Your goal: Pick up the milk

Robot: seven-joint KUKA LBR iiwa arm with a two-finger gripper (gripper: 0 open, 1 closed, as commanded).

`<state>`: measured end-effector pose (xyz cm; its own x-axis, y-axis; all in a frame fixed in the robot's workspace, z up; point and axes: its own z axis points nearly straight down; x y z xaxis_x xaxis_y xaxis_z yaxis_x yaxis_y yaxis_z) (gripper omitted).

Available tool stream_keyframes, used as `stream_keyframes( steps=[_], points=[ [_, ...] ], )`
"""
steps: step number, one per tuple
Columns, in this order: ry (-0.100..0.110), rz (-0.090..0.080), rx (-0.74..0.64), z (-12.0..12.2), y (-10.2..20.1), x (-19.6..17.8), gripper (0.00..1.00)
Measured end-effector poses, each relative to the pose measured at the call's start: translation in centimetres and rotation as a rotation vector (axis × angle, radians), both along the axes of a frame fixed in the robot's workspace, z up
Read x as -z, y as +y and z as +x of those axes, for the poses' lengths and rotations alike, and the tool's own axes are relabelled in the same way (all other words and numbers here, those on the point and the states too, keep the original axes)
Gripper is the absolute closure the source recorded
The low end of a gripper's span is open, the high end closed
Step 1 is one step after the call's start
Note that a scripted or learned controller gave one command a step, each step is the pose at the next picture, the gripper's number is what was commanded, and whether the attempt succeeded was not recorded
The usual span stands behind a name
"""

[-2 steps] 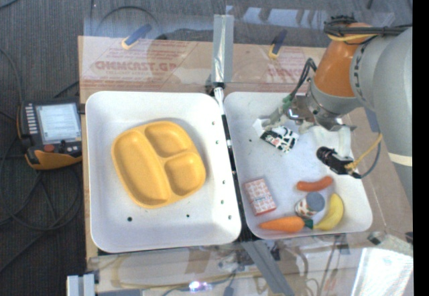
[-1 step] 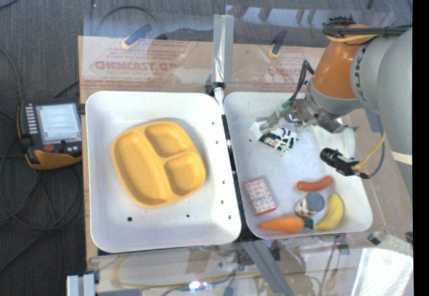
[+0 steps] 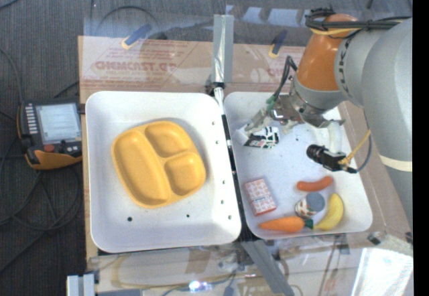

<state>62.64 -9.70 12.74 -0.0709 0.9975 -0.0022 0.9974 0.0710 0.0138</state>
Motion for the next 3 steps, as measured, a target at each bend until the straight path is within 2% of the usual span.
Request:
stream_keyframes(
  steps=[1, 2, 3],
  points=[
    [-0.039, -0.001, -0.121, -0.2, 0.4, 1.5, 0.00],
    [-0.048, -0.004, -0.231, -0.5, -0.7, 1.5, 0.00],
    [-0.052, -0.018, -0.358, -1.3, -0.8, 1.4, 0.00]
  ],
)
